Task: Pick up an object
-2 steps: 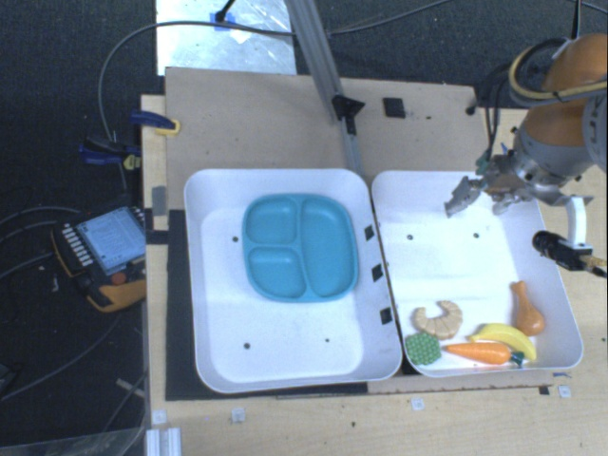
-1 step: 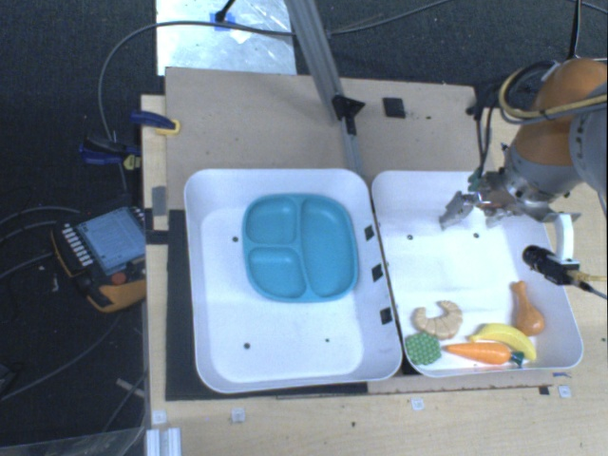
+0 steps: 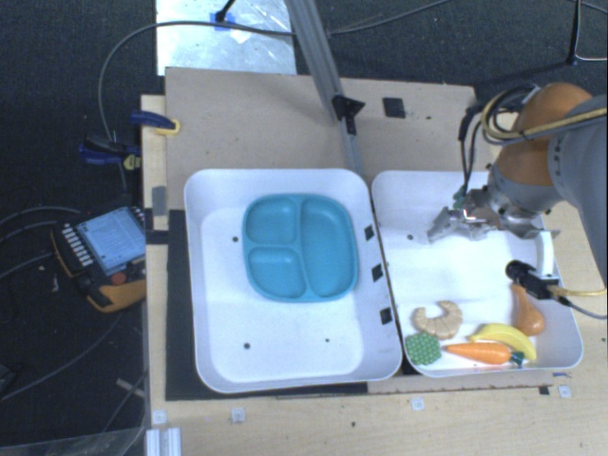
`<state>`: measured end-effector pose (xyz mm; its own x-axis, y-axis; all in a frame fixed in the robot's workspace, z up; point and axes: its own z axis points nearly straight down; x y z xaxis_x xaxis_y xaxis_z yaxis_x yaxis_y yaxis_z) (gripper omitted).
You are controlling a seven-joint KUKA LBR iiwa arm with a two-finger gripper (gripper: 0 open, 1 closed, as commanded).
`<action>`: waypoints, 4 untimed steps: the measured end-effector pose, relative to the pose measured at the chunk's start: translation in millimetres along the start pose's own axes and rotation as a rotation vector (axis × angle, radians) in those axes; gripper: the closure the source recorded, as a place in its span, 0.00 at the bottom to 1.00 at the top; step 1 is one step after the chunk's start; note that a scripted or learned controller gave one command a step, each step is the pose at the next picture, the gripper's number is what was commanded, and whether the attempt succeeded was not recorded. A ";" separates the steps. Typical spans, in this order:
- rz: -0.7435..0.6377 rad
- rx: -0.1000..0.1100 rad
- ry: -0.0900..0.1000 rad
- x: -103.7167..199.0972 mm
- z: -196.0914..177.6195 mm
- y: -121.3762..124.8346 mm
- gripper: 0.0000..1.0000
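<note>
Hovering low over the far part of the right bin [image 3: 408,283]: pincer [image 3: 443,226], opening impossible to tell, nothing visibly held. Lying along that bin's near edge: croissant [image 3: 437,318], broccoli [image 3: 424,349], carrot [image 3: 480,352], banana [image 3: 505,336]. Sitting in the left bin [image 3: 218,350]: blue divided plate [image 3: 300,247].

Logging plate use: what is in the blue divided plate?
Empty: the blue divided plate shows bare compartments in the left bin.

glossy white plastic bins [image 3: 285,350], matt blue plastic plate [image 3: 300,247]
</note>
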<state>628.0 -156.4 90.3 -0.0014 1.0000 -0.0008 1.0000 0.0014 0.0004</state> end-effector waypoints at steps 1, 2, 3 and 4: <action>0.000 -0.005 -0.001 -0.1 -12.8 1.2 1.00; -0.005 -0.006 0.000 6.4 -73.0 8.8 1.00; -0.005 -0.005 0.000 6.4 -115.0 10.2 1.00; -0.006 0.000 0.001 53.0 -109.2 -5.1 1.00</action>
<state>622.8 -103.3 199.4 -0.0076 1.0000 0.0003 1.0000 0.0076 0.0002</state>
